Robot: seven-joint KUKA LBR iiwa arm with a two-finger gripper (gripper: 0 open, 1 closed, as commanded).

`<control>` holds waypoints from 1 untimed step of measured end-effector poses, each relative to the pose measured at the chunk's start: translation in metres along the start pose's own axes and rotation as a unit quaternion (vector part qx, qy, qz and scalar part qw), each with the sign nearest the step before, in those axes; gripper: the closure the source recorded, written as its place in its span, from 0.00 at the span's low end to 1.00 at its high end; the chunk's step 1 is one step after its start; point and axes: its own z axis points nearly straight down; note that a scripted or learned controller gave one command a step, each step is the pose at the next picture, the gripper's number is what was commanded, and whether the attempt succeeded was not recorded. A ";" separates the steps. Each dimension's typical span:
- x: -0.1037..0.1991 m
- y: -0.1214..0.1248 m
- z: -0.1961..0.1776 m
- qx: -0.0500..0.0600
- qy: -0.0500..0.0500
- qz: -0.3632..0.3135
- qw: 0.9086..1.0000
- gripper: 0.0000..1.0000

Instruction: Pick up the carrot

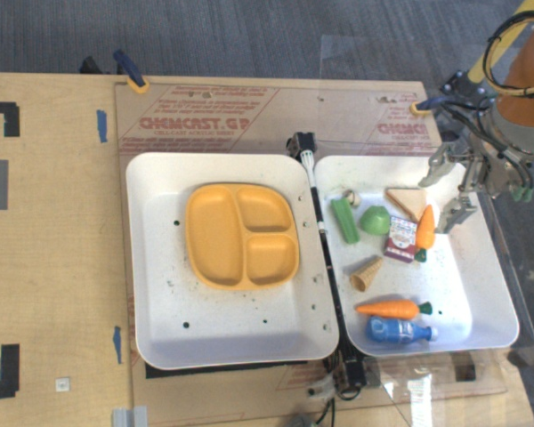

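Orange carrot [424, 227] sits just left of and below the claw [463, 205], whose fingers look spread and empty. A second carrot [390, 309] lies further below (easier, perhaps). Better to descend centred, fingers straddling its width.

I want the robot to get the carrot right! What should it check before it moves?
1. Carrot in sight, lying flat in the right bin: ok.
2. Which carrot: a second carrot stands close to the gripper; target choice: cannot tell.
3. Gripper above the target: not ok, it is at the bin's far right edge.
4. Room around the lower carrot: not ok, the blue bottle lies right beside it.
5. Fingers ready: cannot tell.
6. Nothing held between the fingers: cannot tell.
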 end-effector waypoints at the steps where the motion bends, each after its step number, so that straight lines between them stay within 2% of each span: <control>1: -0.039 -0.038 0.087 0.004 -0.012 -0.031 0.999 0.00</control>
